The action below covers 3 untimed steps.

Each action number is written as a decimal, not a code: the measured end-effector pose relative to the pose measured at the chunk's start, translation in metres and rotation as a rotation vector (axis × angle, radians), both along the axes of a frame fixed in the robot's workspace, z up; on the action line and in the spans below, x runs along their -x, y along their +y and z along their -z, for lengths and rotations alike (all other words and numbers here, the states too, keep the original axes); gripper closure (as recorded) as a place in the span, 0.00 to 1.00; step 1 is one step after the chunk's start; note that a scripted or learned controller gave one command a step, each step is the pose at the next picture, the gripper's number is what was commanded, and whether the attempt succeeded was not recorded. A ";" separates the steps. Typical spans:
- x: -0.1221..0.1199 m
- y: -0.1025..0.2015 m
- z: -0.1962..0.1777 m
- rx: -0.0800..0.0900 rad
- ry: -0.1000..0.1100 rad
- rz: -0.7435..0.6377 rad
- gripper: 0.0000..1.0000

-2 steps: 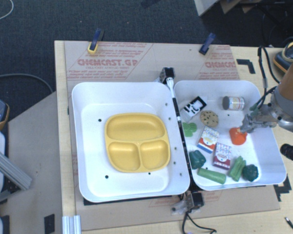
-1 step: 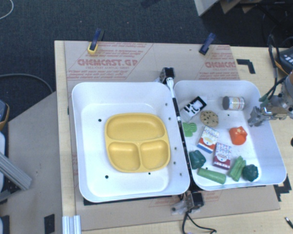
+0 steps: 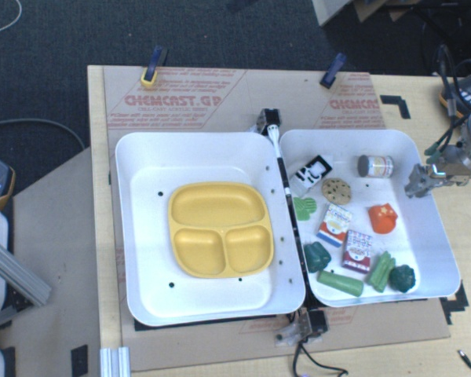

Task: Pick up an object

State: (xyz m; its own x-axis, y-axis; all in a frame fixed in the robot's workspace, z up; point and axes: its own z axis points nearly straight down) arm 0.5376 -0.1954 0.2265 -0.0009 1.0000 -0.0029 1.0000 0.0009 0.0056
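Nearest the camera, cables [image 3: 302, 352] trail off the front edge of the desk [image 3: 110, 210] below the seam between the two bins.

Left bin [image 3: 141, 163]: holds a yellow divided tray [image 3: 220, 228], lying flat near the bin's centre, with one long compartment at the far side and two smaller ones at the near side.

Right bin [image 3: 436, 242]: contents, near to far. Along the near wall, a green cylinder [image 3: 340, 282] lies on its side, a second green piece [image 3: 380, 271] stands tilted just beside it, and a dark green lump [image 3: 403, 277] sits at the near right. A dark green item [image 3: 316, 255] lies left of a red carton [image 3: 357, 251]. Further in, a small blue-and-white packet [image 3: 334, 226], a light green item [image 3: 304, 208] against the left wall, and an orange-red object [image 3: 383, 218] to the right. Beyond these, a speckled round biscuit [image 3: 337, 190], a black-and-white card [image 3: 312, 170], and a grey can [image 3: 375, 166] on its side near the far wall.

Hand [image 3: 425, 181]: positioned at the right rim of the right bin, level with the can but apart from it. Nothing is seen between the fingers; whether they are spread or closed cannot be determined.

Far edge: two clamps, one yellow-tipped [image 3: 151, 68] and one blue [image 3: 332, 71], grip the board. A black clip [image 3: 268, 119] sits at the far end of the seam between the bins.
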 end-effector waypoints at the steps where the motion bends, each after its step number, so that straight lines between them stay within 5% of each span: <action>1: 0.021 0.040 -0.003 -0.006 0.008 -0.002 1.00; 3: 0.051 0.132 0.012 -0.006 0.011 -0.003 1.00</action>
